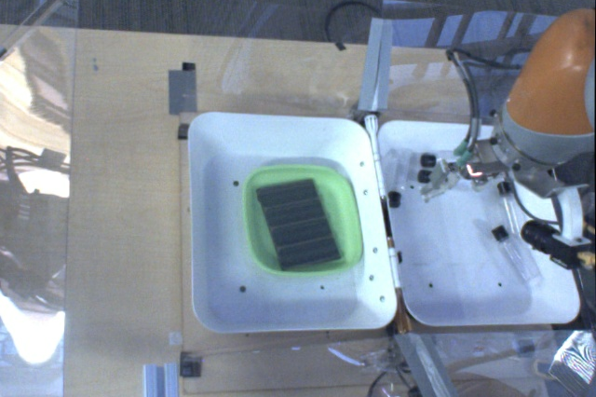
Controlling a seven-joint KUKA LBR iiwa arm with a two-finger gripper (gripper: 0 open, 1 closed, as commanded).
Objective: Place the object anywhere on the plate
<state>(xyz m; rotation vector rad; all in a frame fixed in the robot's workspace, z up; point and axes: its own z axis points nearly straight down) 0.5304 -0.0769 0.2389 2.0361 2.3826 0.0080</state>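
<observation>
Two bins sit side by side on the bench point(112, 199). The left bin point(209, 293) holds the green plate point(346, 209), and the dark ribbed object point(298, 224) already lies flat on it, fully inside the rim. The hand point(447, 176) is over the right bin point(447, 293), well apart from the object and to the object's right; I cannot tell if it is spread or pressed together, because the wrist and cables cover it.

The task looks done, so the main risk is a needless new reach. If the hand goes left and low, it can hit the wall between the bins, or push the plate and slide the object off.

Toward the left, the divider wall is just beside the hand. Below the hand the bin floor has open room, with only a few small parts near the arm.
</observation>
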